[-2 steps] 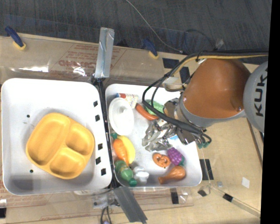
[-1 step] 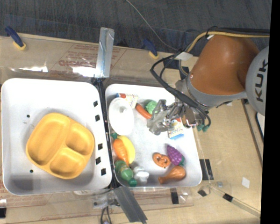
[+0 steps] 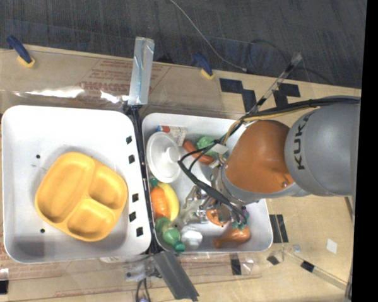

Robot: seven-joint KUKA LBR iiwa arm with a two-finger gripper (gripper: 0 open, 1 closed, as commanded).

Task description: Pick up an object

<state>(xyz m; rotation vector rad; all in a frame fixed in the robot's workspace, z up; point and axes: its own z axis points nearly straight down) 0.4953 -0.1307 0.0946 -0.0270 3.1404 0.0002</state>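
Note:
My gripper is down inside the right bin, beneath the arm's orange band. Around it lie small toy foods. An orange and yellow piece sits just to its left. A green piece and a white piece lie by the bin's front edge. An orange carrot-like toy rests at the front right, close to the gripper. A white bowl stands at the bin's left. A green piece and a red-orange piece lie at the back.
The left bin holds a yellow divided plate. Black cables loop from the wrist across the right bin. The arm's grey body covers the right bin's right side.

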